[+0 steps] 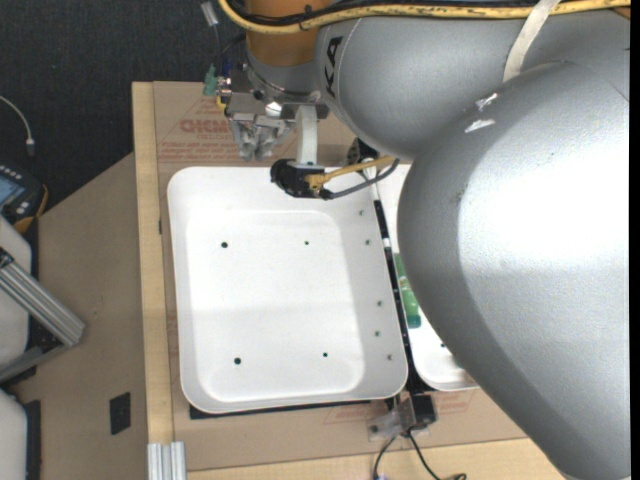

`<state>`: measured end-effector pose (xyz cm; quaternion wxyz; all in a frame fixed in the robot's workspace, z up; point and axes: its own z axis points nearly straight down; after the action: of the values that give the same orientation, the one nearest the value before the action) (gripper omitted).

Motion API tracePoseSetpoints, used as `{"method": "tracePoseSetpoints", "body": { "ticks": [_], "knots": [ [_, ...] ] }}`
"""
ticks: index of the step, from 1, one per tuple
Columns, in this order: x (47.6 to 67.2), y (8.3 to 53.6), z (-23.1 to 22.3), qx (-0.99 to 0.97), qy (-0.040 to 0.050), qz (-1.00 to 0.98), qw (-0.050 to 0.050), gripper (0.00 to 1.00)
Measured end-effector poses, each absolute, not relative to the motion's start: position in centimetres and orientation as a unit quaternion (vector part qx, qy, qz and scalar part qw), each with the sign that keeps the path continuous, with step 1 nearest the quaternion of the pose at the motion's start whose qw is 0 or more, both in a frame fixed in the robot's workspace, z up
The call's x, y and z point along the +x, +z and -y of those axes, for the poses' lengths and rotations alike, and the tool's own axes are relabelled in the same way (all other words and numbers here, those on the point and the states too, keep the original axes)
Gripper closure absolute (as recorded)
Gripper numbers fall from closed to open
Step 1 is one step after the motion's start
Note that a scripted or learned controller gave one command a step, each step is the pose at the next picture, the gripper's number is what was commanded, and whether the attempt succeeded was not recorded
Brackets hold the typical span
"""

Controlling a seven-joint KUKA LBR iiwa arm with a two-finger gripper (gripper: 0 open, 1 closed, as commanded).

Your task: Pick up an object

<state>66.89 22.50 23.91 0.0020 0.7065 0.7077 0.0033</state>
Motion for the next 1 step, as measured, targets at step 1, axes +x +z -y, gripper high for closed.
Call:
{"method": "tracePoseSetpoints", "body": {
  "ticks": [1],
  "knots": [
    [66.17, 23.08, -13.46, 0.709, -0.0022, -0.705, -0.001, 1.00]
  ]
}}
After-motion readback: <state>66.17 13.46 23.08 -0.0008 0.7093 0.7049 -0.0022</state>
